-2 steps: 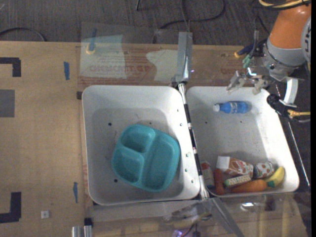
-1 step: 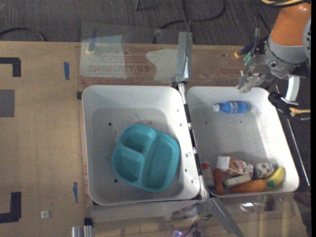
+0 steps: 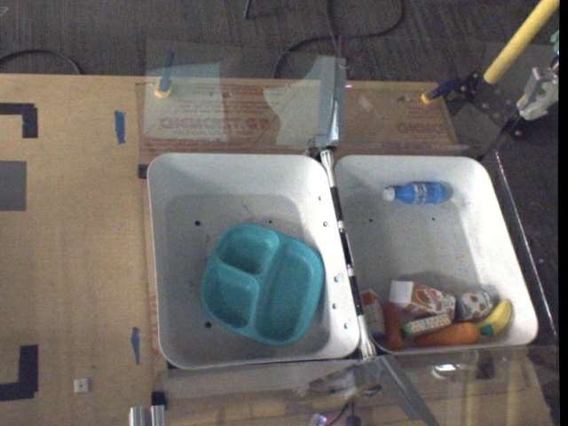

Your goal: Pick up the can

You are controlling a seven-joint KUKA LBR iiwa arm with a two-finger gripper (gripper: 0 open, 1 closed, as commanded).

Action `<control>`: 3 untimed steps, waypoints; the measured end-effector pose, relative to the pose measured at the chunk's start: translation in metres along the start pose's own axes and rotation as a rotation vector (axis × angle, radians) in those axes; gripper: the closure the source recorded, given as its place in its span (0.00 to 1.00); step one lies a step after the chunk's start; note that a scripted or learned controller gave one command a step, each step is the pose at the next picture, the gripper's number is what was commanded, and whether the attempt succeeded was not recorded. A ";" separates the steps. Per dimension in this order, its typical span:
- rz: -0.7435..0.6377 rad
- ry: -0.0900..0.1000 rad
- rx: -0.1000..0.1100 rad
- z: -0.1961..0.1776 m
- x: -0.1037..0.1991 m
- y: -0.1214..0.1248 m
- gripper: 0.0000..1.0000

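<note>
Now, can (image 3: 475, 304) lies in right bin (image 3: 497, 202), near front corner, touching banana (image 3: 498, 318). Blue bottle (image 3: 417, 193) near back. My pincer: can't tell open or closed.

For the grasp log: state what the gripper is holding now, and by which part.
That cannot be told from this view. The bottle lies alone in the right bin; the other items sit piled at that bin's near edge.

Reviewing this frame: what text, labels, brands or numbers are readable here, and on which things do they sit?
None can be read for certain.
Cardboard sheet behind the left bin: a reddish printed line under clear plastic, too blurred to read.
Cardboard behind the right bin: similar reddish print, blurred.
Blue bottle: label too small.
Packets and can in the right bin: print too small.
</note>
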State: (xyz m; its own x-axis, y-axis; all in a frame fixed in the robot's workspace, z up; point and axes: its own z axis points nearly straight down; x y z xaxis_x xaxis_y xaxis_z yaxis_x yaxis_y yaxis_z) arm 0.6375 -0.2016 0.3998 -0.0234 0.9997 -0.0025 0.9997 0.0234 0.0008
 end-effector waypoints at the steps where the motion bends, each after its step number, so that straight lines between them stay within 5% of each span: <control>1: -0.050 0.002 0.003 0.061 -0.021 -0.030 1.00; 2: -0.015 0.000 0.000 0.008 -0.022 -0.060 1.00; 3: 0.026 0.002 0.003 0.076 -0.019 -0.118 1.00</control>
State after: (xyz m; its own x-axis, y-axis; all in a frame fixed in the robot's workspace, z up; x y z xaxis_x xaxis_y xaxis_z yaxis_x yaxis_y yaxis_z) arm 0.5197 -0.2239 0.3243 0.0026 1.0000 -0.0006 1.0000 -0.0026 -0.0026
